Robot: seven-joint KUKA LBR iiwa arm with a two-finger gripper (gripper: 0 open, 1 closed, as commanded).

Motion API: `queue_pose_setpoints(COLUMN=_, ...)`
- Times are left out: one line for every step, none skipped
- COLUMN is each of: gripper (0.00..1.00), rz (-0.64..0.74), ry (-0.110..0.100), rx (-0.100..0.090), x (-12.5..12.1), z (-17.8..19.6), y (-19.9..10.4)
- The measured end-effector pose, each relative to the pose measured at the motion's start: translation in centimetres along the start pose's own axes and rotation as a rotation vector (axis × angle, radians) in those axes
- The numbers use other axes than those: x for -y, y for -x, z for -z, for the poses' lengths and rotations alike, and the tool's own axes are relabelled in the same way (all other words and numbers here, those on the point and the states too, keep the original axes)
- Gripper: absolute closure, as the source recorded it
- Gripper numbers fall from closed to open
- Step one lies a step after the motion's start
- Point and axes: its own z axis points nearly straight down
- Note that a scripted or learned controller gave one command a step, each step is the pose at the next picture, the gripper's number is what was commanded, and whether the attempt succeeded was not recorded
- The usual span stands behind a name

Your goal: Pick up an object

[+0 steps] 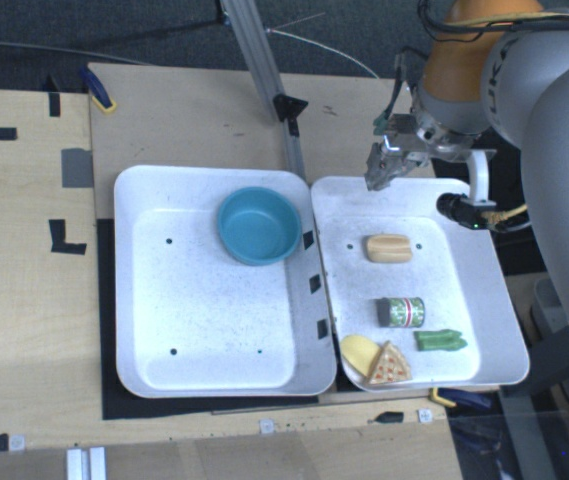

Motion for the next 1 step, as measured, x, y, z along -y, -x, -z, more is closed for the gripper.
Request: queue_pose_setpoints(gripper=1.0, rz=-0.001, ry=0.0, rx=0.0, x=0.57, z=6.13, y=0.06)
